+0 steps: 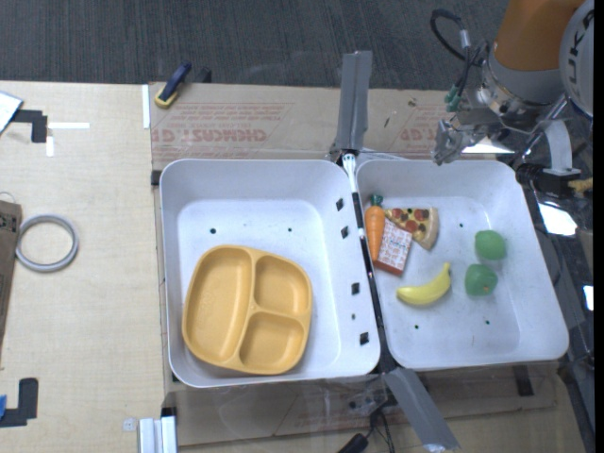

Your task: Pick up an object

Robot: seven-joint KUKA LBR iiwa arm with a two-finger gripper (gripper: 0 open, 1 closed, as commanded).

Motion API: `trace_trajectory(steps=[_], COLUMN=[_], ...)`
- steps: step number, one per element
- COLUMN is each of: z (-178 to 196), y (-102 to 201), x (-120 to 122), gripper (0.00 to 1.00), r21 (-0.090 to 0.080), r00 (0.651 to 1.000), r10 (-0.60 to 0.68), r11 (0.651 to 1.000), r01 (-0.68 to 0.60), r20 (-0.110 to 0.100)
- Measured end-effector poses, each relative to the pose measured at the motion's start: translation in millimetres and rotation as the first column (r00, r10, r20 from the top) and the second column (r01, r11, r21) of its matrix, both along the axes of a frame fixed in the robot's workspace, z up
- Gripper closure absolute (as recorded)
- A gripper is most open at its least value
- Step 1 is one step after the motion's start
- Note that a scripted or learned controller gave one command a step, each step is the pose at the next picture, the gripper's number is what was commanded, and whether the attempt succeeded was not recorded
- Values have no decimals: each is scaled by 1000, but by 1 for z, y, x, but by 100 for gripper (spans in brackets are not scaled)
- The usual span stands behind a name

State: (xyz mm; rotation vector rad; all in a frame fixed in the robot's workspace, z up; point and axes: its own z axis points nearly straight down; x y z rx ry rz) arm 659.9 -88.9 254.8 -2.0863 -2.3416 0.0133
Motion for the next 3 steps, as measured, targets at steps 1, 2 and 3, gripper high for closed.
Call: trace_trajectory(steps=[1, 2, 3], z=[165, 104, 183], y=[-41, -23, -116], x=[1, -15, 1], gripper=[100, 100, 100], r21=[0, 2, 1], r00=[995, 999, 996], r10=[-100, 44, -94], r11=[995, 999, 996], r01=[100, -44, 94], r20=[4, 3, 4])
